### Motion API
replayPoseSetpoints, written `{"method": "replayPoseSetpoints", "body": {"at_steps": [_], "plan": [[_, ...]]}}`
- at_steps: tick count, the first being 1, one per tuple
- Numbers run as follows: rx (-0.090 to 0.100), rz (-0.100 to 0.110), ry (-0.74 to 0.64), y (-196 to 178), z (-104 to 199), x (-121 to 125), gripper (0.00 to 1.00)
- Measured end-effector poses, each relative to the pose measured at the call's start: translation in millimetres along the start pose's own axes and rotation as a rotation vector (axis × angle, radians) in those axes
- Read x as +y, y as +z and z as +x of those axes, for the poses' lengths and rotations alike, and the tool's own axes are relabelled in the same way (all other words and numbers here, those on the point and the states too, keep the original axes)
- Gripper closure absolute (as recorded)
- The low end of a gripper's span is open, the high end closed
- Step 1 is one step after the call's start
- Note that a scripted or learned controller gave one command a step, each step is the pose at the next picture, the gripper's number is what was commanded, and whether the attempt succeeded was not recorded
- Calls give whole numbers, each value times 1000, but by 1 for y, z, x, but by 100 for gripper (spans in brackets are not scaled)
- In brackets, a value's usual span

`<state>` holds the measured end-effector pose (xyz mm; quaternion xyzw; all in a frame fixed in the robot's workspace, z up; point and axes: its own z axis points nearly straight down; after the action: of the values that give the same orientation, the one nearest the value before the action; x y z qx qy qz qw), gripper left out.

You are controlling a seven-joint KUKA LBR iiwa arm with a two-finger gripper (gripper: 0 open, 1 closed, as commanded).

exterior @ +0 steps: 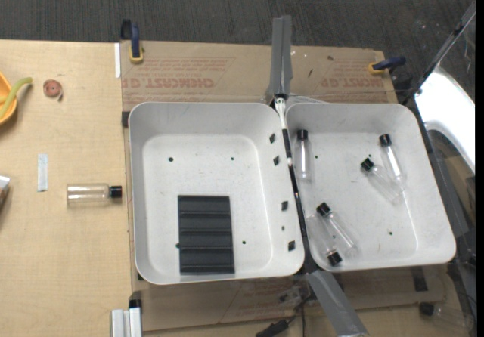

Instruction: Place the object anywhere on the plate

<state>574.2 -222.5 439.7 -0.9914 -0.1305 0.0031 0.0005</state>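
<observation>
A pale, curved stretch of the arm enters at the right edge of the camera view and is cut off by the frame. Whether the gripper is released or clenched cannot be told.

The right bin lies just beside that stretch of arm and holds clear vials with black caps. Their glass nearly vanishes against the white floor, so the caps are the surest marks. Closest to the arm are two vials lying side by side at a slant, very near each other; whether they touch is unclear. Farther from it, toward the bin's front, is another pair whose bodies overlap or touch, and the outlines are too faint to separate. Farthest from the arm within this bin, a single vial lies along the wall shared with the other bin.

Beyond that wall, well apart from the arm, the left bin holds a black ribbed plate lying flat near its front edge. No vial is on it.

On the bare bench past the left bin, at the far side from the arm, a further vial lies on its side with its cap toward the bins. An orange bowl is cut off by the left frame edge, and what hangs over its rim is hard to name.
</observation>
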Motion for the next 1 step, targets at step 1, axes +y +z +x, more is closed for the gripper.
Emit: {"method": "replayPoseSetpoints", "body": {"at_steps": [1], "plan": [[2,-1,58,0,69,-17,0]]}}
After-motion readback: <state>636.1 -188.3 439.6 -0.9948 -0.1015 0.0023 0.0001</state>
